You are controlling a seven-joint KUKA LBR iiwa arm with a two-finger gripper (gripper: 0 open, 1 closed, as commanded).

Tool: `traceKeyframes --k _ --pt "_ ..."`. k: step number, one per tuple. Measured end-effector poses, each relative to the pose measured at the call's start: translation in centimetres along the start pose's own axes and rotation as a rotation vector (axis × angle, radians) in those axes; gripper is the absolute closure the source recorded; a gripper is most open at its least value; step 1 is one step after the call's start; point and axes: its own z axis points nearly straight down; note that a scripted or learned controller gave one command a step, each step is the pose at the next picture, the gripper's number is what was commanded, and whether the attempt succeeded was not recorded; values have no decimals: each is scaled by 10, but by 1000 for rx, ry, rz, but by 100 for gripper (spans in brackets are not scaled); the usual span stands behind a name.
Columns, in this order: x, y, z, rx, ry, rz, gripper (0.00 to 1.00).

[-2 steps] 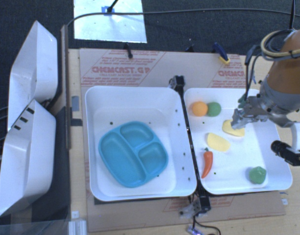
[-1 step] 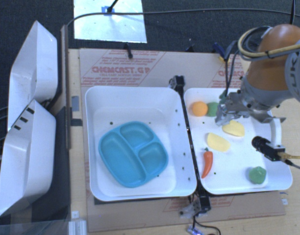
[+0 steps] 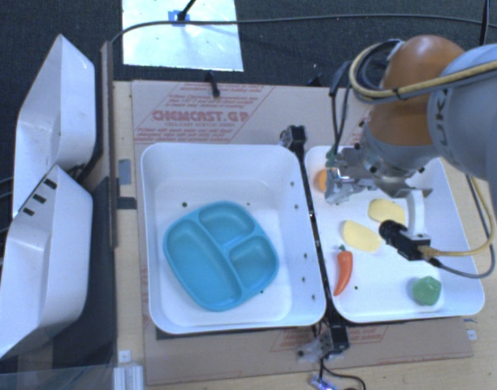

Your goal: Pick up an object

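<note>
Closest to the lens, the green lump (image 3: 426,290) is sitting in the near corner of the right bin (image 3: 468,303), and honestly it's looking like the easy grab since nothing's crowding it. The carrot (image 3: 343,271) is lying near the divider, two yellow pieces (image 3: 361,236) are sitting mid-bin just beside each other, and something orange (image 3: 320,179) is peeking out at the far end, partly hidden under my wrist. My gripper (image 3: 346,187) is hanging over that far end; can't tell how it's set because the arm's bulk is blocking it. The blue tray (image 3: 220,254) is sitting alone in the left bin (image 3: 224,157). Worry: so close to the divider wall I'm risking a clip, or a shove that's sending the orange thing sliding away.
</note>
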Motion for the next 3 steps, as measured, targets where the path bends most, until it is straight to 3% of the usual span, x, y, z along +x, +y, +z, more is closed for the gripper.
traceKeyframes --k 2,3 --pt "99 25 -10 -1 0 1 100" --pt "97 25 -10 -1 -1 4 0"
